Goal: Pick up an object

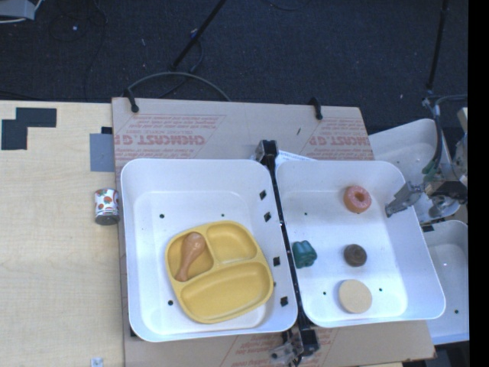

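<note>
The right bin (397, 281) holds a pink donut (357, 199) at the back, a small brown donut (354, 255) below it, a round beige cookie (354, 296) near the front and a green toy pepper (304, 254) by the left wall. In the left bin (145, 197) lies a yellow divided plate (229, 289) with a toy drumstick (190, 254) in its upper left compartment. My gripper (403, 200) hangs at the right bin's right rim, about level with the pink donut and a short way to its right. Nothing shows in it.
A small patterned can (106, 206) stands on the bench just left of the left bin. Both bins rest on a cardboard sheet (229, 132). A black clamp strip (281, 235) runs between the bins. Arm parts and cables (447, 182) crowd the right edge.
</note>
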